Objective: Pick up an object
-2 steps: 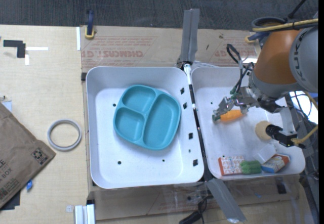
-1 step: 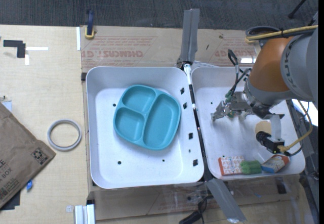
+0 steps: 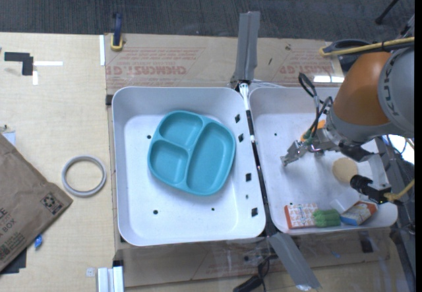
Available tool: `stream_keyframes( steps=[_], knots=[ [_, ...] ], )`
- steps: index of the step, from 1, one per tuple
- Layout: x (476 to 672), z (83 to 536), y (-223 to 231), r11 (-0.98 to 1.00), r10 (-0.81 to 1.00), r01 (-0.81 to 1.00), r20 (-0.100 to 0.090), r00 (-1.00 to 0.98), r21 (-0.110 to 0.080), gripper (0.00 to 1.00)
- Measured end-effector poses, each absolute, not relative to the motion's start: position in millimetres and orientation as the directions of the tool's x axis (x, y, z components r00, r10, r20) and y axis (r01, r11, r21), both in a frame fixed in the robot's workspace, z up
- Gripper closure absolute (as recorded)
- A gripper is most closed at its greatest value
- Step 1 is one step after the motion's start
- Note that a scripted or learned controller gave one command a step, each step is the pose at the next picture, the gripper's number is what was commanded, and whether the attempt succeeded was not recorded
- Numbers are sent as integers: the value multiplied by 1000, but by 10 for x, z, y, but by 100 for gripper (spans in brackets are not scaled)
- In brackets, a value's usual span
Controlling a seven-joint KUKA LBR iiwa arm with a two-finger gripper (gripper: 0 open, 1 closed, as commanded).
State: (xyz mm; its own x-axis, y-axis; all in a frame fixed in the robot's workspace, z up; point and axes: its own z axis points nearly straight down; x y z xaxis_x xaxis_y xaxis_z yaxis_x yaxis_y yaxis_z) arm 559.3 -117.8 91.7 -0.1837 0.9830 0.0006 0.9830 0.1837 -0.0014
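Camera view: gripper hangs slightly parted, holding nothing; tan ball nearby looks light, smooth; grasp across its middle.

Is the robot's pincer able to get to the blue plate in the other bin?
Probably yes. The plate lies flat and alone in the left bin, with nothing on top. The pincer is in the right bin and only needs to cross the low divider between them.

A teal divided plate lies in a white bin; the arm's band is orange.
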Motion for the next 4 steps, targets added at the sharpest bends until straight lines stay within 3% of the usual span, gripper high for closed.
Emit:
stream_keyframes(
  steps=[1, 2, 3, 4],
  knots=[
    [6573, 929, -1894, 312, 950, 950, -2, -312, 1, 0],
    [6583, 1032, -1896, 314, 949, 949, -5, -314, 4, 100],
    [6593, 2088, -902, 103, 995, 995, -1, -103, 1, 100],
    [6591, 2243, -1183, 228, 974, 974, -3, -228, 1, 100]
  ],
)
